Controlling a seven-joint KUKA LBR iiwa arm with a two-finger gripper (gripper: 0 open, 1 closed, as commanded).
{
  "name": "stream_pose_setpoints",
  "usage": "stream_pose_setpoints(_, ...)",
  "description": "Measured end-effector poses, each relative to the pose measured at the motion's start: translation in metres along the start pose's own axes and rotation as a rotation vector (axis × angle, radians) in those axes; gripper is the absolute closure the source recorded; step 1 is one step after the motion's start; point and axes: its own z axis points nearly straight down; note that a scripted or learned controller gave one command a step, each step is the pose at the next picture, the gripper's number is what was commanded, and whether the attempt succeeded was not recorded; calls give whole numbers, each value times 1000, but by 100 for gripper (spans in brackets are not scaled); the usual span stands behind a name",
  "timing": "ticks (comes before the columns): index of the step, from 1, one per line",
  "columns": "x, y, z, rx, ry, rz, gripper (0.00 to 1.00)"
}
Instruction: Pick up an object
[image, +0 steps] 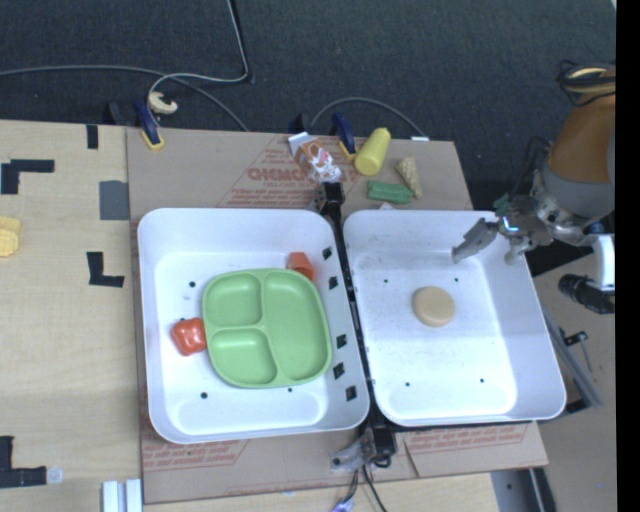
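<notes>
Nothing is picked up yet: the gripper (487, 240) hangs over the right bin (520, 395) with jaws spread and holding nothing, near the round tan cookie (434, 306).

Yellow bottle (373, 150), green piece (389, 192) behind bins (160, 300)

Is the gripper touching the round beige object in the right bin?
Apart. The camera view shows bare white bin floor between the gripper and the round beige object.
</notes>
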Motion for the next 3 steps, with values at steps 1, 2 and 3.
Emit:
stream_pose_setpoints(1,24,-28,118,-4,0,0,0)
stream_pose_setpoints(2,24,-27,108,-6,-2,0,100)
stream_pose_setpoints(3,94,30,119,-5,1,-2,100)
